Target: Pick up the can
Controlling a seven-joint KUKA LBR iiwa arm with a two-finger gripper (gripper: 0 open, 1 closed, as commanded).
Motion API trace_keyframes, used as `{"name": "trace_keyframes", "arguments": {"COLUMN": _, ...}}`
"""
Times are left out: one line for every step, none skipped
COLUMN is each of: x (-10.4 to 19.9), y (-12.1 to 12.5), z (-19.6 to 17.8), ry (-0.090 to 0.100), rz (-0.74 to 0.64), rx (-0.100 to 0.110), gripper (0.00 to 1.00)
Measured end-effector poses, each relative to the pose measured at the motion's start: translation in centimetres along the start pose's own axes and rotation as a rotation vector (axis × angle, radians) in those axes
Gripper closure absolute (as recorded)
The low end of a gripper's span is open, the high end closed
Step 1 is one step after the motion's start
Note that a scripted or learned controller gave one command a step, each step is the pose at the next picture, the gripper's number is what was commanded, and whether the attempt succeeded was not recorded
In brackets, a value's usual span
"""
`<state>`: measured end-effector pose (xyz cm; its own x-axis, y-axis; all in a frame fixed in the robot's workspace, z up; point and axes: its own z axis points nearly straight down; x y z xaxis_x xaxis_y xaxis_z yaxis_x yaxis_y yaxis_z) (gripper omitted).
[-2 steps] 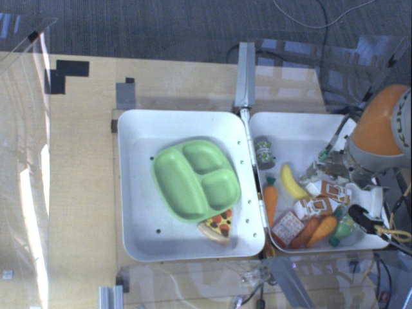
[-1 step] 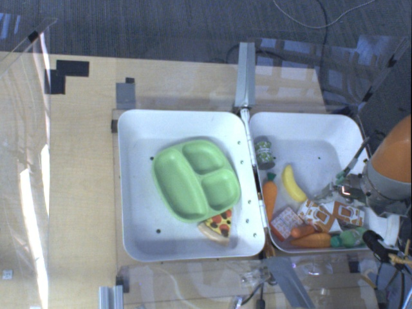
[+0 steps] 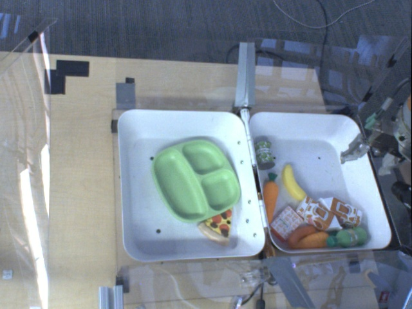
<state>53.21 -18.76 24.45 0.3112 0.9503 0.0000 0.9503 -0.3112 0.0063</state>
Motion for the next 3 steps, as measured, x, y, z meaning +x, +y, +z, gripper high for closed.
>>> {"name": "trace_keyframes", "arguments": {"x": 4.8, "y": 1.7, "z": 14.3, "ry": 0.001, "rz": 0.041, "rx": 0.004, "gripper": 0.0}}
{"name": "trace_keyframes", "arguments": {"x": 12.7, "y": 8.5, "z": 12.4, "ry": 0.001, "rz": 0.272, "rx": 0.001, "gripper": 0.0}}
{"name": "trace_keyframes", "arguments": {"x": 9.8, "y": 11.3, "z": -9.6, "ry": 0.001, "rz": 0.337, "rx": 0.0, "gripper": 0.0}}
